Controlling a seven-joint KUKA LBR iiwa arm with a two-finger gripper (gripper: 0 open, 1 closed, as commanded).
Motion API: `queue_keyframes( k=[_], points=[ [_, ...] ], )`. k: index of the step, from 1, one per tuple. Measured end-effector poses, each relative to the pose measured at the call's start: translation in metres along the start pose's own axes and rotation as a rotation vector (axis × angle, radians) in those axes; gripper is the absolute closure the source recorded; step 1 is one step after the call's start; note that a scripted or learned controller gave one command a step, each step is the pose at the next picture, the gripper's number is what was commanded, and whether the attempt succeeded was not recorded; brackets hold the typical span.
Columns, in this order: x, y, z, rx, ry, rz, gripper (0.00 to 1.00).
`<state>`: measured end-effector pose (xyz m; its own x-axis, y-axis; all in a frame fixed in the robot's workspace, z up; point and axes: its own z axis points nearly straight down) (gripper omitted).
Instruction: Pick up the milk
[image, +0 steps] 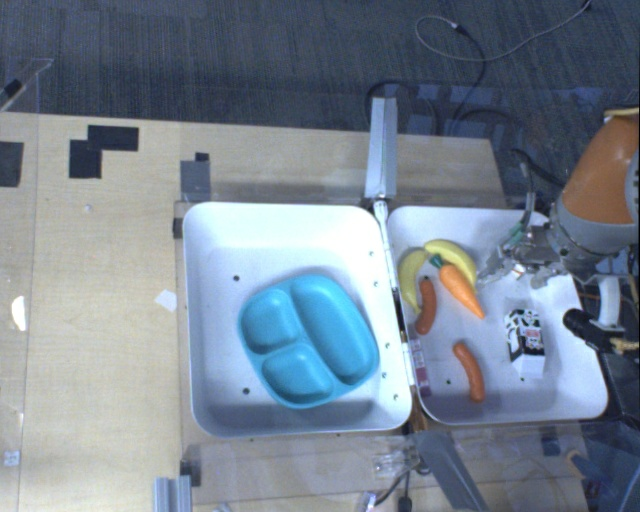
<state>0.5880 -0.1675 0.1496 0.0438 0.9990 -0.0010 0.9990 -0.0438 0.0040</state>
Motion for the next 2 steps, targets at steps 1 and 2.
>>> queue_keyframes(
  k=[1,2],
  points=[
    [-0.025,-0.063,0.060,-0.007,-0.002,-0.063,0.00],
    [-0.023,-0.060,0.048,-0.014,-0.002,-0.067,1.00]
  ],
)
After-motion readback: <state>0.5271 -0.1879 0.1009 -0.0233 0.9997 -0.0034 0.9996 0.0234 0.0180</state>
